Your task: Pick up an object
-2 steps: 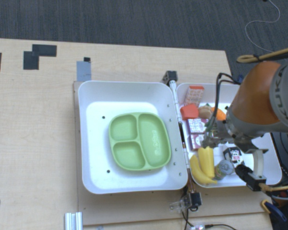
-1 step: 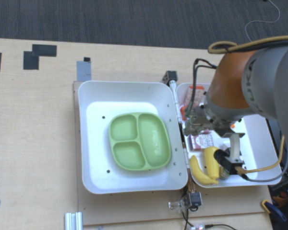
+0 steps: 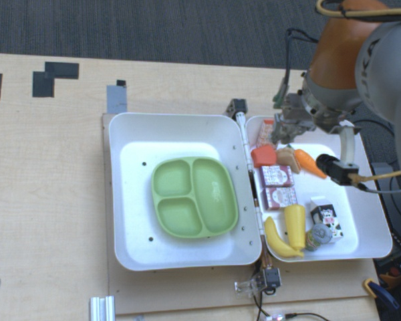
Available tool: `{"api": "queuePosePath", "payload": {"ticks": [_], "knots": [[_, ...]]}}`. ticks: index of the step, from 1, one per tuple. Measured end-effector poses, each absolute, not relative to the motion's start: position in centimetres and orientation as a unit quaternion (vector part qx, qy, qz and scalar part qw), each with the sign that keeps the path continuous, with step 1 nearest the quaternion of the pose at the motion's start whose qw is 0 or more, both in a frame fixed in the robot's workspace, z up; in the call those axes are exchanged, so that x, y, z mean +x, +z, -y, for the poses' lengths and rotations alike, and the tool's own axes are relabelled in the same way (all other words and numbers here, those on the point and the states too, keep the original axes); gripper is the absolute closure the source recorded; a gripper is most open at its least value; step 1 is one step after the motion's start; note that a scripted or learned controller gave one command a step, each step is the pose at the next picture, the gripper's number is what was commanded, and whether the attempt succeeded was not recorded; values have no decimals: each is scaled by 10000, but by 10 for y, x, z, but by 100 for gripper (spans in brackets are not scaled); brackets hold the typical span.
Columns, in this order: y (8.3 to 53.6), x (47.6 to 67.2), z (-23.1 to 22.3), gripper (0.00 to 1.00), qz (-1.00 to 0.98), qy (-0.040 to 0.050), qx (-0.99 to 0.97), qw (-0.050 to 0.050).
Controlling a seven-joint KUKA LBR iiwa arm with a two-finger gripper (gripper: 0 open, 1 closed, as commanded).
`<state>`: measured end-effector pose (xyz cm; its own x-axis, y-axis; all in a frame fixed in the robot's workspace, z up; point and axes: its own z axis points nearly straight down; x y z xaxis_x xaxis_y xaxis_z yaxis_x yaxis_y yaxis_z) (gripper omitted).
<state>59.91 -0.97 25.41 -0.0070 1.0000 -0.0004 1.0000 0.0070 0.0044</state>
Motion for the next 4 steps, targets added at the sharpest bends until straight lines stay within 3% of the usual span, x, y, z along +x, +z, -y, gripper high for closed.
{"api": "queuePosePath", "payload": {"ticks": [1, 2, 3, 4], "knots": [[254, 599, 10, 0, -7096, 9, 7046, 9], [189, 522, 43, 0, -7082, 1, 7060, 0], [109, 486, 97, 0, -7074, -2, 7068, -3], [120, 488, 96, 100, -7081, 13, 7061, 4]]}}
